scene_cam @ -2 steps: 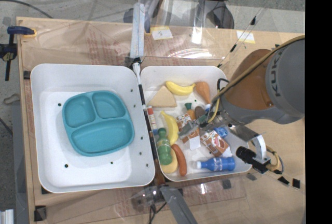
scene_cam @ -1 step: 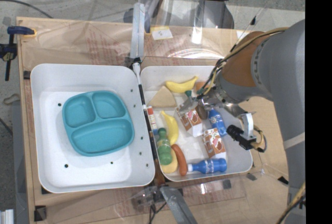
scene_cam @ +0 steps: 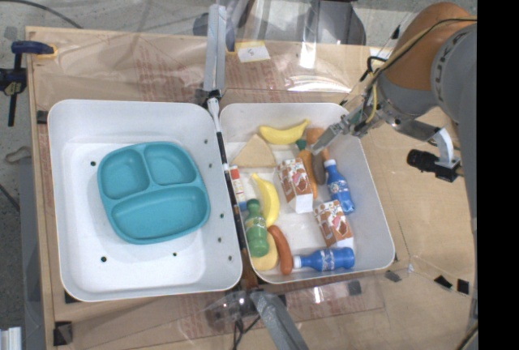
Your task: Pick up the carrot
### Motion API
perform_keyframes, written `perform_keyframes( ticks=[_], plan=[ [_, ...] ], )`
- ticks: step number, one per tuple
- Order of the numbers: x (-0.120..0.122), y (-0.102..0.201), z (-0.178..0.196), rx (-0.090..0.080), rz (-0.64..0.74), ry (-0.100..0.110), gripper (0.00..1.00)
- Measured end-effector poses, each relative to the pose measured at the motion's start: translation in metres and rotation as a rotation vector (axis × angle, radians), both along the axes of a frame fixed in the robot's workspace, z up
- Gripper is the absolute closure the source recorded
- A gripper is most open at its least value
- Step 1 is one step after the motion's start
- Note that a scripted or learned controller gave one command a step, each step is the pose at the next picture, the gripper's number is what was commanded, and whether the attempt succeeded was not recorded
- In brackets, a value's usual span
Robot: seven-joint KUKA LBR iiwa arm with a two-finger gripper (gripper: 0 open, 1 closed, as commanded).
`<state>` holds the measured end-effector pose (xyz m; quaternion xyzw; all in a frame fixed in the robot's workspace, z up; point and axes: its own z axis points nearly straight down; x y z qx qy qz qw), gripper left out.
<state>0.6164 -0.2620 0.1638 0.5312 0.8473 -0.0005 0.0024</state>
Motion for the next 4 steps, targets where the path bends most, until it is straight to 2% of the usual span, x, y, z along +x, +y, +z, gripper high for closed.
perform_keyframes(
  ticks=[1, 2, 3, 4],
  plan=[
    [0.031, 0.002, -0.077, 0.003, -0.061, 0.005, 0.0],
    [0.035, 0.001, -0.059, -0.002, -0.056, -0.006, 1.0],
    [0.034, 0.002, -0.061, 0.001, -0.055, -0.002, 0.0],
    [0.035, 0.001, -0.048, -0.001, -0.052, -0.005, 1.0]
  ],
)
